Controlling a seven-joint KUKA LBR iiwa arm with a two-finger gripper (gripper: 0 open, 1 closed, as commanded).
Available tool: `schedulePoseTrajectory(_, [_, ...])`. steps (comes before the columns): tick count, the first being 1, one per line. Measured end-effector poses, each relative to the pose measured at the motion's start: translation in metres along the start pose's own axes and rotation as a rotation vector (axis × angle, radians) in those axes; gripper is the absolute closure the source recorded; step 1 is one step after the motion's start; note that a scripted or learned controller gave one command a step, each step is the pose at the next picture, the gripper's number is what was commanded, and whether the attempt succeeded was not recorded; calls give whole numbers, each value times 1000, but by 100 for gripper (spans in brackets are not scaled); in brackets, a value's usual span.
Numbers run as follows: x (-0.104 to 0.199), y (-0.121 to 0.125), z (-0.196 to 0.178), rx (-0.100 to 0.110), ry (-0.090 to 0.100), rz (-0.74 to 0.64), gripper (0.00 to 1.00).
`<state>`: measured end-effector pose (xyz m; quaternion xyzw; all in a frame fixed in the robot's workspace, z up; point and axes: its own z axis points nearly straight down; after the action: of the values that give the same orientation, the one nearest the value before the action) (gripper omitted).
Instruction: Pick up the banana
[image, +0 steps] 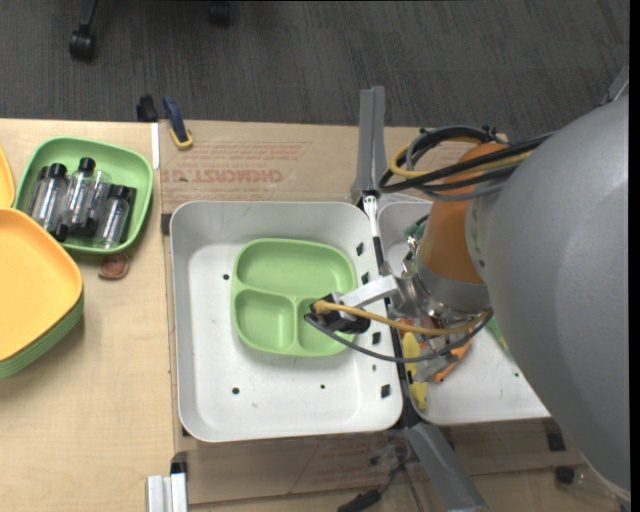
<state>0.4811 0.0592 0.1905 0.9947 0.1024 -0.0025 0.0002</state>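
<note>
The arm's grey body and orange band (455, 245) cover most of the right bin (490, 385). My gripper (428, 350) hangs low over that bin's left side, close to the divider between the bins, among cables. A small yellow end, apparently the banana (418, 397), pokes out just below the gripper at the right bin's near-left corner. The rest of it is hidden by the wrist. Nothing can be seen between the fingers.
A green divided plate (290, 295) lies in the left bin (200, 330). On the bench to the left are a green tray (135, 175) of dark-capped bottles and stacked orange plates (35, 290). A bit of green (411, 244) shows in the right bin.
</note>
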Motion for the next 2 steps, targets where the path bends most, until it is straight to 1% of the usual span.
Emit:
schedulePoseTrajectory(1, [42,-68,78,-2,0,10,0])
schedulePoseTrajectory(2, [42,-67,70,-1,-3,17,100])
